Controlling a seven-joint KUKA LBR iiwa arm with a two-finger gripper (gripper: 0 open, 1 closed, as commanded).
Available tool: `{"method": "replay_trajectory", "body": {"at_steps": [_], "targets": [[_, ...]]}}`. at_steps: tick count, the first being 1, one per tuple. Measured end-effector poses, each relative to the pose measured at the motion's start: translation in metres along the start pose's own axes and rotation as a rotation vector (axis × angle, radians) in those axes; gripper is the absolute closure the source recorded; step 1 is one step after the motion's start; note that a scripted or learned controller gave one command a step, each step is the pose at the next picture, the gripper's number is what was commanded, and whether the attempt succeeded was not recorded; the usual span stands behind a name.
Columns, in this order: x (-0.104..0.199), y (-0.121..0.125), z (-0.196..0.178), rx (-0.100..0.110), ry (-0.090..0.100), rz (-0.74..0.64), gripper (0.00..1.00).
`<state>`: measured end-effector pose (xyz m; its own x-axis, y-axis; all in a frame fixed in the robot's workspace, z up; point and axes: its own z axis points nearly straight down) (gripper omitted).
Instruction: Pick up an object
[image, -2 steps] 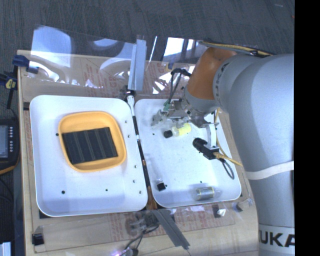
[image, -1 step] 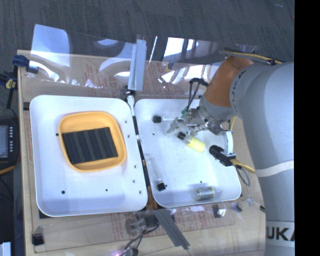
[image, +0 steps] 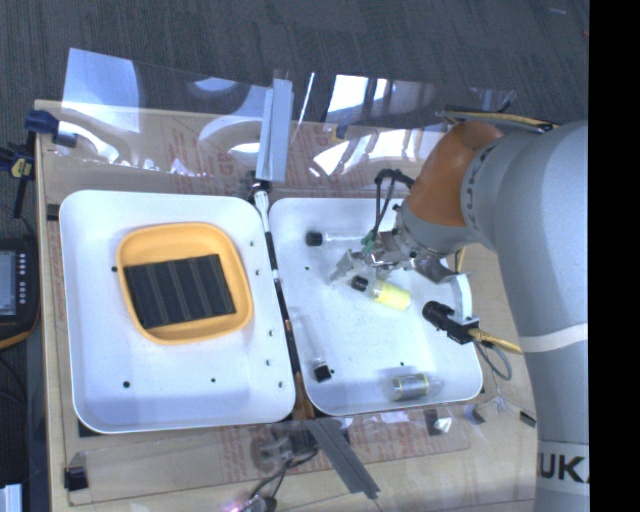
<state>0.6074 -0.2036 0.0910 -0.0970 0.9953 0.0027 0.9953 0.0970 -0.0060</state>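
Observation:
My gripper (image: 362, 264) hangs low over the middle of the right bin (image: 455, 375), reaching in from the right. Just below it lies a small yellow tube with a black cap (image: 386, 294), close to the gripper's tip; I cannot tell whether they touch. A clear stick with a black end (image: 314, 239) lies to the gripper's left. Near the bin's front wall rests a small metallic cylinder (image: 407, 384), and a tiny black cube (image: 322, 373) sits at the front left corner.
The left bin (image: 85, 380) holds a yellow tray with a black ribbed insert (image: 180, 287). A ridge (image: 278, 300) divides the two bins. Clear plastic sheeting and a metal bar (image: 272, 130) stand behind the bins.

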Motion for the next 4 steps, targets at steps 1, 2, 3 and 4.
{"method": "replay_trajectory", "body": {"at_steps": [1, 2, 3, 4], "targets": [[-0.003, -0.029, 0.0, -0.001, 0.0, -0.108, 0.0], [0.001, -0.08, 0.0, -0.003, -0.001, -0.155, 0.0], [0.001, -0.079, -0.01, -0.002, -0.001, -0.16, 1.0], [0.015, -0.048, -0.127, -0.007, -0.004, -0.154, 1.0]]}}
